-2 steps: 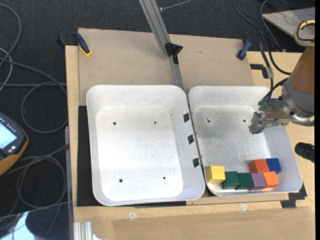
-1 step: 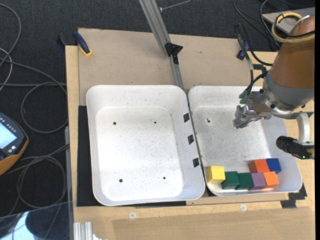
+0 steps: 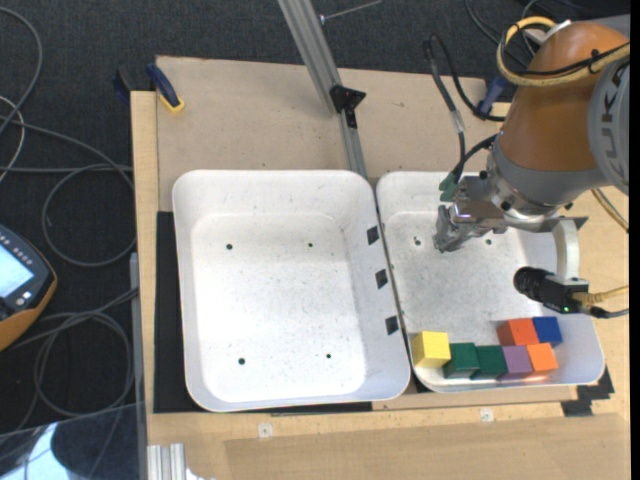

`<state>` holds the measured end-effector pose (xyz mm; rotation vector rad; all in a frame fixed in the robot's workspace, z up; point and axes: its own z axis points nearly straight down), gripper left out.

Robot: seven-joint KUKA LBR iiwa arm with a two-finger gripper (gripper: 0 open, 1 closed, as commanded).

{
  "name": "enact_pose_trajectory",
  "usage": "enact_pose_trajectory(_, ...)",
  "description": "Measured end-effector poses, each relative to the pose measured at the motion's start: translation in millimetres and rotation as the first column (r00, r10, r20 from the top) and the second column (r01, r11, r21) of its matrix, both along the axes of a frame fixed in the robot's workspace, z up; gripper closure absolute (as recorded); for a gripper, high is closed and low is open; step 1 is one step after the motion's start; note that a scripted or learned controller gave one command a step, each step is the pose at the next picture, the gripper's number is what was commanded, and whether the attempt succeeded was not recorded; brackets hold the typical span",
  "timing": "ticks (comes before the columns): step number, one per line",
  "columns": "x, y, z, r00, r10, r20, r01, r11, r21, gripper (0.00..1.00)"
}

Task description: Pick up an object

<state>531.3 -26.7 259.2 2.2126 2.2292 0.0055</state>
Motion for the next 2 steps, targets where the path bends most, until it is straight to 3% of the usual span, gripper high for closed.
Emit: enact_pose_trajectory(2, 23.9, 108.1, -6.1, 1.000, 0.001, 0.000, -0.001, 1.000, 0.001, 1.00)
